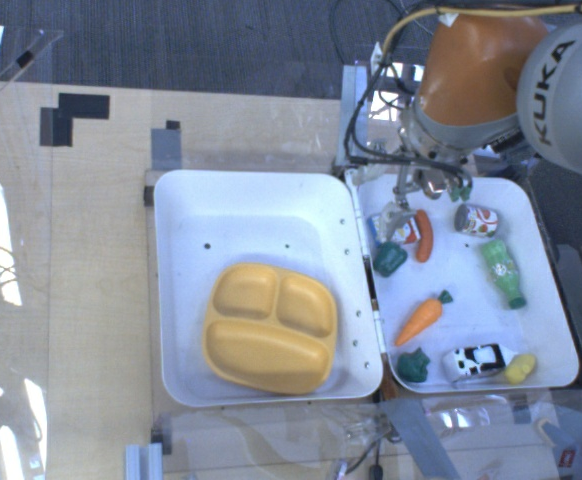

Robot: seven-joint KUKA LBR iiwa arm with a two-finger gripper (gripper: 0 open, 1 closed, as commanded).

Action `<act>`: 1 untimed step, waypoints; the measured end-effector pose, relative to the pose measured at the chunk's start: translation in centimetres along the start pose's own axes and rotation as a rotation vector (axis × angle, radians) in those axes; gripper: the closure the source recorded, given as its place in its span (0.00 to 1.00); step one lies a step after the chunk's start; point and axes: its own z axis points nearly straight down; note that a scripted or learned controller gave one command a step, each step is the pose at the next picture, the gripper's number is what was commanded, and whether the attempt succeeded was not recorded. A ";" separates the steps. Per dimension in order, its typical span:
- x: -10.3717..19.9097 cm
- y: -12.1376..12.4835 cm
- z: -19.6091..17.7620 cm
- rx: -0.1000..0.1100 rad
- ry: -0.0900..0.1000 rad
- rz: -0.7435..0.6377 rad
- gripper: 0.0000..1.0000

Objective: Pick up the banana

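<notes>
Your gripper (403, 206) hangs over the right bin's (551, 268) far-left corner, beside the sausage (424, 236); a yellow tray (271, 326) fills the left bin (186, 268).

Smooth, glossy white plastic bins (251, 198) sit on a pale wood-grain bench (61, 298); the left one holds a matt yellow plastic tray (271, 326).

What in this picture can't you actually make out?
- Camera view: the arm covers the far edge of the right bin, so anything lying there is hidden.
- Camera view: the small yellow item in the near right corner is too small to tell whether it is the banana.
- Camera view: the gripper partly covers a blue-and-white thing, so I cannot identify it.
</notes>
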 end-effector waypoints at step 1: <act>1.1 12.9 -0.2 -0.002 0.002 -0.073 0.00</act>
